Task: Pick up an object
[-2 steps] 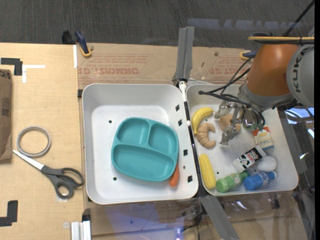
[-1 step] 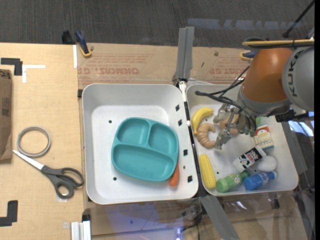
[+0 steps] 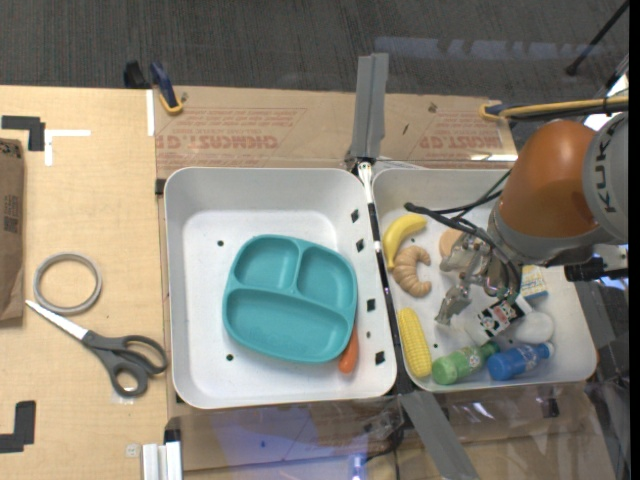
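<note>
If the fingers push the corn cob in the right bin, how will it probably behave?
The corn cob looks round and long, so it would probably roll sideways when pushed. It lies close to the bin wall, which may stop it soon. Its bumpy surface probably gives some grip, and it seems stiff.

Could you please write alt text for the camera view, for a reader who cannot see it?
A grey and orange robot arm's gripper hangs over the right bin, which holds a banana, croissant, corn cob and two bottles. The left bin holds a teal divided plate with a carrot beside it.
</note>
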`<action>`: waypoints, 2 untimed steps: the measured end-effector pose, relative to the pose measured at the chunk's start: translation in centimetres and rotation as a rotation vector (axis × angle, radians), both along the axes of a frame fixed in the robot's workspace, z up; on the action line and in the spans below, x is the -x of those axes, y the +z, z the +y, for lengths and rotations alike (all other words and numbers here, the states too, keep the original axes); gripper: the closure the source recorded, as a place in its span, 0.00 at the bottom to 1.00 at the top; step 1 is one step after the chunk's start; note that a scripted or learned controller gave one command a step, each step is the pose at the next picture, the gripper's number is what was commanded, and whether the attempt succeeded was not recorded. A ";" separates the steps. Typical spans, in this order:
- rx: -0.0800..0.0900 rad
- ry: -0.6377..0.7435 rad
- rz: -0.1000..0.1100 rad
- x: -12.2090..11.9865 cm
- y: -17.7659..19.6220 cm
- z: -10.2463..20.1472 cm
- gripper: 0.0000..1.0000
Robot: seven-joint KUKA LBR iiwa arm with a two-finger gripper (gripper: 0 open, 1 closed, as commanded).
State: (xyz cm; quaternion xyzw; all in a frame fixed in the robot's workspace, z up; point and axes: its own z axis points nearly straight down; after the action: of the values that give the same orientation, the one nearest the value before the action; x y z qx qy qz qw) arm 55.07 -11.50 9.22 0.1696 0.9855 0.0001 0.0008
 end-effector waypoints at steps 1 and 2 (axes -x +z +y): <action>0.001 0.040 -0.003 -7.9 0.1 -0.5 0.00; 0.003 0.042 -0.009 -8.1 1.2 -0.5 1.00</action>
State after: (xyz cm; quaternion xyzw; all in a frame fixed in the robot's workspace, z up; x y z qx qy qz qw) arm 63.14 -11.99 10.38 0.1486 0.9889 -0.0005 0.0054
